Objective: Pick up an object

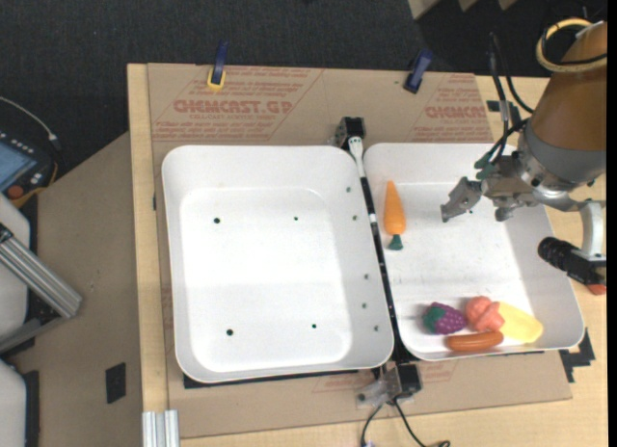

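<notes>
Gripper (461, 202) at frame right, fingers' spread impossible to tell; carrot (393, 208) just left, apart.

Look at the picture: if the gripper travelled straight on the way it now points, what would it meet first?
The gripper points leftward over the right bin, towards the toy carrot. It would probably meet the carrot first, though its height above the bin floor is unclear, so it might pass over.

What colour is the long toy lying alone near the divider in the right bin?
Orange, with a green tip: a toy carrot, camera view.
</notes>
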Robot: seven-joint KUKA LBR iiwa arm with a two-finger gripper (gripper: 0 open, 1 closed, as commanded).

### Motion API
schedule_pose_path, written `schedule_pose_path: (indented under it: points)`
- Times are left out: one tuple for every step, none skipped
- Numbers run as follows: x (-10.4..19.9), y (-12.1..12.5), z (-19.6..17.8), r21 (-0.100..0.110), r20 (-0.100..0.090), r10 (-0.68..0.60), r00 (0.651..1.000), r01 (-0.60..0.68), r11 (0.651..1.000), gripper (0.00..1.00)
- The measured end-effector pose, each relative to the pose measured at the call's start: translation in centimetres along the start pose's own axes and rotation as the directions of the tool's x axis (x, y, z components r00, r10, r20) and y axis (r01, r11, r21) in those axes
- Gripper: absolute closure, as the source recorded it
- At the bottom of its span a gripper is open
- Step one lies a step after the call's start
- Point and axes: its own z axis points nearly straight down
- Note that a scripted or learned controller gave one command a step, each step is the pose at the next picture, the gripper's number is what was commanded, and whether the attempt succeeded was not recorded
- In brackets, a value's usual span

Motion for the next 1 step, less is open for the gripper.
schedule_pose_path:
  points:
    - [3.93,-1.66,-18.2,-0.019,0.003,-0.005,1.0,0.005,1.0,0.0]
